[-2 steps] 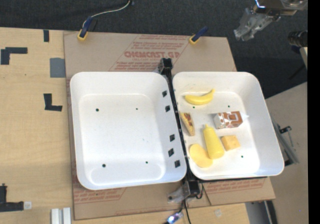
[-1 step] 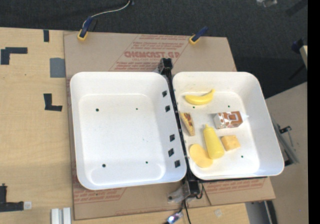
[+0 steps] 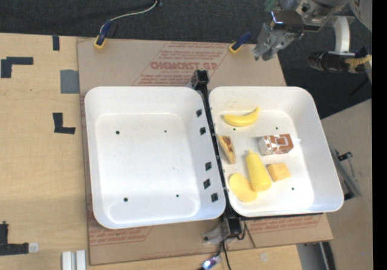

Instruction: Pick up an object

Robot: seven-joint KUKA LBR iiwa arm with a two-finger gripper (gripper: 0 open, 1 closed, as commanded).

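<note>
The gripper [image 3: 266, 51] hangs above the bench, outside the bins; whether its jaws are spread or pressed together cannot be told. Candidate objects lie below it in the right bin [image 3: 314, 112]: a banana [image 3: 242, 118] nearest, a yellow bottle [image 3: 257, 171] farther down. Risk: the bottle touches a lemon-like piece [image 3: 240, 187] and an orange block [image 3: 279, 171], so a descent there may nudge neighbours. The banana stands apart.

two white bins [image 3: 97, 142] sit side by side on a cardboard sheet [image 3: 175, 63] held by clamps [image 3: 104, 36].
</note>
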